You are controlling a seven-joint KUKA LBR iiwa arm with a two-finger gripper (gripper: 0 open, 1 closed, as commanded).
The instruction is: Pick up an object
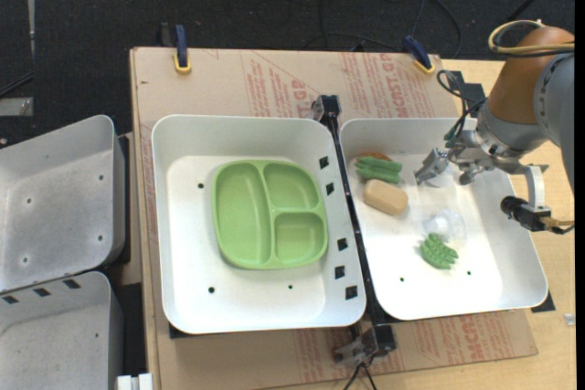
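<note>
Left of the fingers, a green divided plate (pixel 271 214) lies in the far bin; nearer, a tan block (pixel 385 197) and green toys. Nothing is held between the spread fingers (pixel 447 167); picking remains undone.

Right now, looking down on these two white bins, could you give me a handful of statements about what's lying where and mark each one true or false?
1. The green divided plate lies in the left bin. True.
2. The tan bread-like piece lies on the green divided plate. False: it lies in the right bin, just below the green pod-shaped toy.
3. The gripper hangs over the right bin. True.
4. A small leafy green toy lies in the right bin, nearer the front than the tan piece. True.
5. The gripper holds the leafy green toy. False: that toy lies on the bin floor, apart from the gripper.
</note>
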